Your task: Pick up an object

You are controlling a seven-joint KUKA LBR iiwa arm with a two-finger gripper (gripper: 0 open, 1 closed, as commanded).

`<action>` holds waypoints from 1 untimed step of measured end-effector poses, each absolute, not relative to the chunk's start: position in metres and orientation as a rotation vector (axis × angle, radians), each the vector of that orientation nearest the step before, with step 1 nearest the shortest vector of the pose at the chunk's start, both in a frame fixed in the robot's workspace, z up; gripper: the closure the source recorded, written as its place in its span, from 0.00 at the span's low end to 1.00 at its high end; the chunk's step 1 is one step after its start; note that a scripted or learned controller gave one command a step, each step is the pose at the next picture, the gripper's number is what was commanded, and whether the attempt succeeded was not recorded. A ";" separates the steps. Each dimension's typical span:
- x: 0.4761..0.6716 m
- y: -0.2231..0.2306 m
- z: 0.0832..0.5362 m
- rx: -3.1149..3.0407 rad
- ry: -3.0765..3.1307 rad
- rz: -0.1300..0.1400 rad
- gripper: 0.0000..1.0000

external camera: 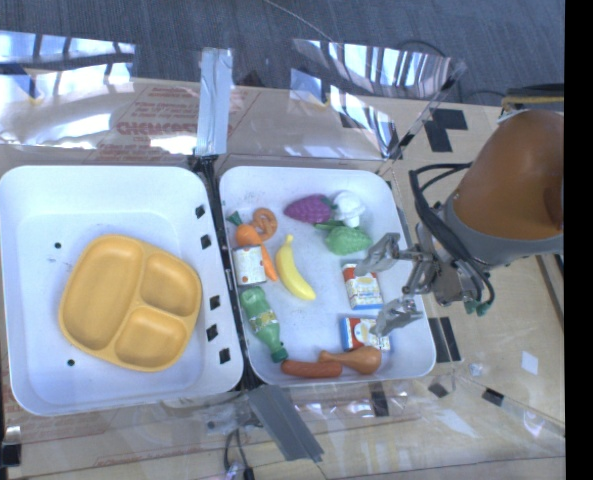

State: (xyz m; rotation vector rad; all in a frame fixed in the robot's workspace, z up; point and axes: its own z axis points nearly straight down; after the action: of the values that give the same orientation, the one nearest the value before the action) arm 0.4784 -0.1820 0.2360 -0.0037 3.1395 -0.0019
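My hand (pixel 389 285) hangs spread wide at the right side of the right bin (pixel 404 200), one finger up near the green broccoli (pixel 347 239), the other down by the lower carton (pixel 362 333), and nothing is held between them. The small carton (pixel 363 290) lies just beside my fingers in the gap they span, so I judge that to be my target (though the banana (pixel 296 273), out in the bin's middle, would be an easier shape). What worries me is crowding: the two cartons sit close together, and the drumstick (pixel 354 359) touches the lower one, so a closing finger could land on a neighbour and shove the target aside. The bin wall is also near; I might scrape it and come away with nothing. The yellow tray (pixel 129 301) in the left bin (pixel 21 193) is well apart.
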 end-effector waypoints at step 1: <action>0.514 -0.202 0.095 0.262 3.126 -0.002 0.00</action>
State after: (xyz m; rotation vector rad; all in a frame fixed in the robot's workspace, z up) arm 0.5136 -0.2022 0.0948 0.2622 3.1257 -0.0016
